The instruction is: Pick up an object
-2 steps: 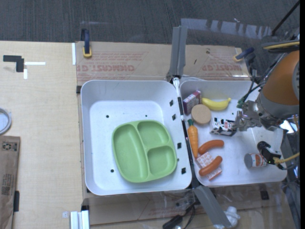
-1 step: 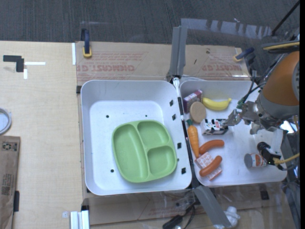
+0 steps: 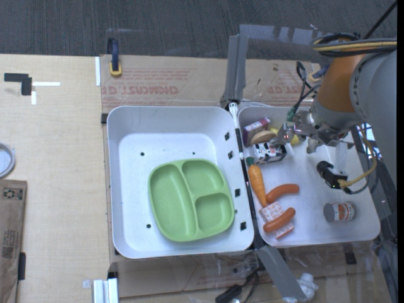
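The gripper (image 3: 291, 133) is seen above the right bin (image 3: 363, 229), fingers' state indiscernible, crowded by toy food (image 3: 264, 132); a carrot (image 3: 256, 183), sausages (image 3: 282, 192) and can (image 3: 339, 212) are ranged below it.

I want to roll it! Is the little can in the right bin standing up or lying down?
Lying down. The can rests on its side on the right bin's floor, its round grey end facing left.

Pale wooden bench (image 3: 50, 144) under even light, dark, perhaps carpeted floor (image 3: 158, 11) beyond.
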Tool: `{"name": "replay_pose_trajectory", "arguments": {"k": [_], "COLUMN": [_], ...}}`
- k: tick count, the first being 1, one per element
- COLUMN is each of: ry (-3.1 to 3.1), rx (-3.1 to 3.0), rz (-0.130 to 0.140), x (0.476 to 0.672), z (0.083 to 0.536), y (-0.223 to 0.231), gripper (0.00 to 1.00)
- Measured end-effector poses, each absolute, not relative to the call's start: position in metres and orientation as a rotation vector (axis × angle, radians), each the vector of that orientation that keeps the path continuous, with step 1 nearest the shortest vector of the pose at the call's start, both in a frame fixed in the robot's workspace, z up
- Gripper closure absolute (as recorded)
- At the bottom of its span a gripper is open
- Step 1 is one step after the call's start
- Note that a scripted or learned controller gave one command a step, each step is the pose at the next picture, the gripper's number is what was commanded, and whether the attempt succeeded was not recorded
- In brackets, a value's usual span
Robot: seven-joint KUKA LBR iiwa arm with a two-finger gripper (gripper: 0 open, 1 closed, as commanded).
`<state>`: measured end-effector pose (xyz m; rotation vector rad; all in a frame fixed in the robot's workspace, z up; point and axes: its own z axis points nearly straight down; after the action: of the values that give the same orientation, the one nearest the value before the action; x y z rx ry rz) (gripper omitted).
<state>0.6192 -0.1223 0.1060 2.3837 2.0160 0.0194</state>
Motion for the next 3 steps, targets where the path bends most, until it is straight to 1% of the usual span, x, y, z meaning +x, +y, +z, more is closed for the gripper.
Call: {"name": "replay_pose_trajectory", "arguments": {"k": [1,2,3], "ry": [2.089,2.016,2.059], "rx": [2.307,2.409,2.373], "rz": [0.012,-0.005,-0.004], "x": [0.628,0.65,0.646], "z": [0.107,0.19,0.09], "y": [-0.108,-0.091,-0.153], "gripper": [0.0,0.0,0.0]}}
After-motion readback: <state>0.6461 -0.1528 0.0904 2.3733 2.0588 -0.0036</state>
